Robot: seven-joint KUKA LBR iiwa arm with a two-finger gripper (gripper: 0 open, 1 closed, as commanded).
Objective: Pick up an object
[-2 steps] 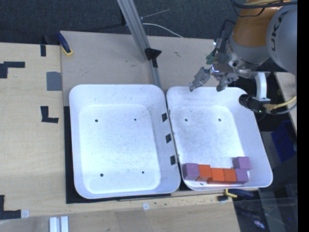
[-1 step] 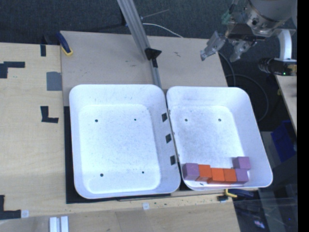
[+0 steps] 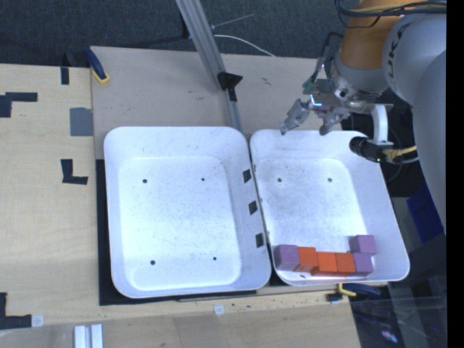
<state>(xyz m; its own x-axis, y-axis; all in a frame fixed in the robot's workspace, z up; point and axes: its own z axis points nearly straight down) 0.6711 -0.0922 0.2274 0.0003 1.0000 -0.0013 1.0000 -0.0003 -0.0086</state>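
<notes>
Gripper [image 3: 310, 119] hangs open and empty over the right bin's [image 3: 377, 194] far rim; the blocks [image 3: 326, 257] (purple and orange, lined up left-right) sit at the near wall, well apart

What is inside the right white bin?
In the right bin, purple and orange blocks lie in a row along the near wall. One purple block sits behind the row's right end. Anything under the blocks is covered.
</notes>
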